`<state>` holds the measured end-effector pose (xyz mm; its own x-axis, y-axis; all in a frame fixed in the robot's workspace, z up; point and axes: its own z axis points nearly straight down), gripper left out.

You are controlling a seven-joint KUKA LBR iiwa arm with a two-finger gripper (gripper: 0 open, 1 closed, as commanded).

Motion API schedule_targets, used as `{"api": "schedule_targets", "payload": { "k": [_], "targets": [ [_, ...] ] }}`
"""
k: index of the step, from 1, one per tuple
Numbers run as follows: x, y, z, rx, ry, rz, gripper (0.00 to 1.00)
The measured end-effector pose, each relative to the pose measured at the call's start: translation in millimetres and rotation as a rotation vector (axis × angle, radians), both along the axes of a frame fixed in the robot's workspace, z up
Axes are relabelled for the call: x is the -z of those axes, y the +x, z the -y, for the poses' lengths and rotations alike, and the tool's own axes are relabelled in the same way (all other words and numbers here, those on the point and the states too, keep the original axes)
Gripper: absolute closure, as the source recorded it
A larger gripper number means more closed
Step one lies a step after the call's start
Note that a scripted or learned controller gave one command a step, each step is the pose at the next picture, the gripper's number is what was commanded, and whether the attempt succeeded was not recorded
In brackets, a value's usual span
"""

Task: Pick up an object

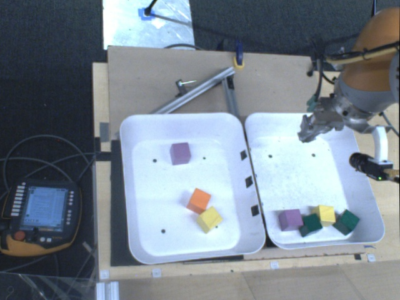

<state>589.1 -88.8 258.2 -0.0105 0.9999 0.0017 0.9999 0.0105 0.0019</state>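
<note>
The left bin (144, 242) holds a purple cube (180, 153) near its back, an orange cube (199, 200) in the middle and a yellow cube (210, 219) just in front of it. Along the front of the right bin (369, 199) lie a purple cube (290, 219), a dark green cube (310, 224), a yellow cube (325, 214) and another green cube (346, 221). My gripper (309, 132) hangs over the back part of the right bin, well away from those cubes. Nothing shows between its fingers.
A metal rod (194, 91) lies slanted on the bench behind the left bin. A teach pendant (39, 214) with its cable sits on the floor at the left. A shiny sheet (147, 14) lies at the top.
</note>
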Motion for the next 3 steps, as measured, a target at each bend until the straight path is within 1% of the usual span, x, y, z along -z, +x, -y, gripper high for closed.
{"api": "schedule_targets", "payload": {
  "k": [1,2,3],
  "targets": [
    [6,1,-57,-0.001,0.001,-0.001,1.00],
    [1,-11,-109,-0.001,0.001,-0.001,1.00],
    [4,-23,-153,0.000,0.000,-0.002,1.00]
  ]
}}
